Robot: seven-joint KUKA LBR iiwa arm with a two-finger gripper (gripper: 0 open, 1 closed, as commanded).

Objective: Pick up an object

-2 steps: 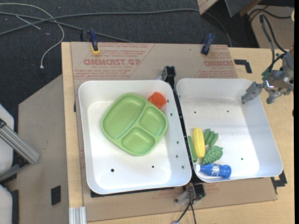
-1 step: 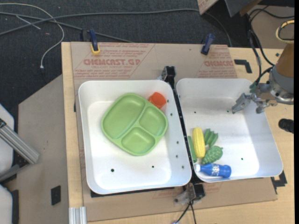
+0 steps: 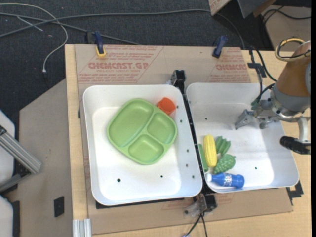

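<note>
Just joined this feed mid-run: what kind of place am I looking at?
Likely a robotics lab pick-test bench: two white bins clamped on cardboard, toy items like a green divided plate and toy corn, loose cables on carpet.

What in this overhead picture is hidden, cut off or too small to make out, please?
- Orange object, camera view: the green divided plate covers its lower part, so its shape is unclear.
- Hand, camera view: too small and blurred to judge its state.
- Arm, camera view: cut off by the right edge past the orange band.
- Green toy, camera view: the corn cob and blue bottle overlap it; identity unclear.
</note>
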